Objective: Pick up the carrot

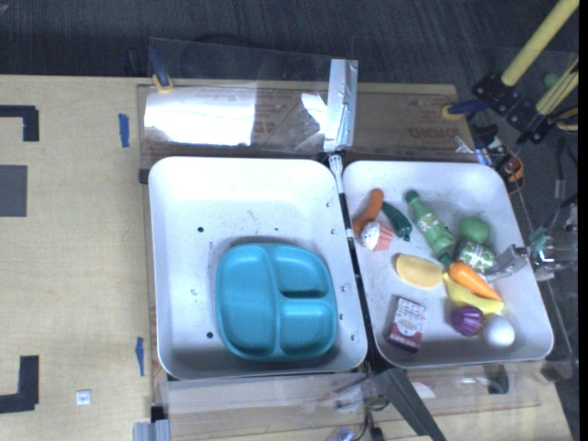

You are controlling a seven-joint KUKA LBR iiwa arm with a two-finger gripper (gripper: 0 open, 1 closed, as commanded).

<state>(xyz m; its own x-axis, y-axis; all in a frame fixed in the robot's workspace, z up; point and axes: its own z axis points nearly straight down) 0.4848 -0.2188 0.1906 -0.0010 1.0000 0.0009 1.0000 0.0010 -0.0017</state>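
The carrot point(475, 281) is orange and tapered, with a bit of green at its upper-left end. It lies in the right bin point(441, 177), toward the right side, resting slantwise on a yellow banana-like piece point(485, 303). A shiny green can point(476, 256) touches it from above. A purple vegetable point(467, 320) and a white egg point(500, 334) lie just below it.
The right bin also holds an orange-red sausage shape point(370, 208), a dark green cucumber point(397, 218), a green bottle point(430, 225), a green ball point(475, 229), a yellow lump point(418, 270) and a small carton point(408, 323). A blue divided plate point(276, 301) sits in the left bin point(184, 200).
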